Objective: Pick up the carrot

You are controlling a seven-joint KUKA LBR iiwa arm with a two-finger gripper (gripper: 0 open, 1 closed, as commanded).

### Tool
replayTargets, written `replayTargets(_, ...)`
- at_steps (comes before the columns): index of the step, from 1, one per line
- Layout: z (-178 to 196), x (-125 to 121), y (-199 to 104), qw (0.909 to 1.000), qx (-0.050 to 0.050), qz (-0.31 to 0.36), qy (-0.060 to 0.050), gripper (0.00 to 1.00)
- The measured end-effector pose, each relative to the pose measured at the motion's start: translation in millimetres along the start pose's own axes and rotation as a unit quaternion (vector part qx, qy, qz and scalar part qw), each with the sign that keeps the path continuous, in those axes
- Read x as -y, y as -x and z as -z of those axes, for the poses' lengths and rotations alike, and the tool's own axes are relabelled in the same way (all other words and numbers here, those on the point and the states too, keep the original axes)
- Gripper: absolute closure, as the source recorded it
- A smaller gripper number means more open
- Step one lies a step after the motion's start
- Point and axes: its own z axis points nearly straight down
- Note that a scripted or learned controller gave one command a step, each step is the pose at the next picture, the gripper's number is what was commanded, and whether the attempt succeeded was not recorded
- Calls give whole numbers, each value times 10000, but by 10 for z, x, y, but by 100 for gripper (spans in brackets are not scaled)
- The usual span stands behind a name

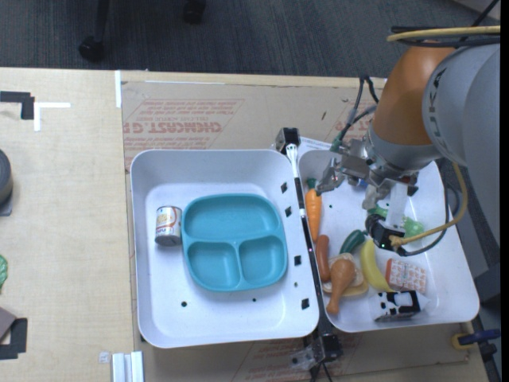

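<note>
**Arm hangs over the right bin, carrot at its left wall**

The carrot point(313, 213) lies lengthwise along the left wall of the right bin point(457, 281), near the far corner, apart from the toy food heaped toward the near edge. The gripper point(374, 193) hangs just right of it, above the bin's middle; whether it is released or clenched I cannot tell. Nothing sits in its grasp. In the left bin point(151, 309), a tray point(235, 241) and a can point(168, 225) lie untouched.

The long orange plastic carrot point(314, 213) with a little green top is lying in the right white bin, near the middle of the frame. It is resting along the bin's left wall, green end pointing up.
</note>
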Motion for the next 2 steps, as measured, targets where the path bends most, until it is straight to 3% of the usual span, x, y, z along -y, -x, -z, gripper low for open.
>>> replayTargets(1,0,-295,0,9962,4,-869,11,0)
replayTargets(2,-1,35,128,9856,-4,-1689,-7,0)
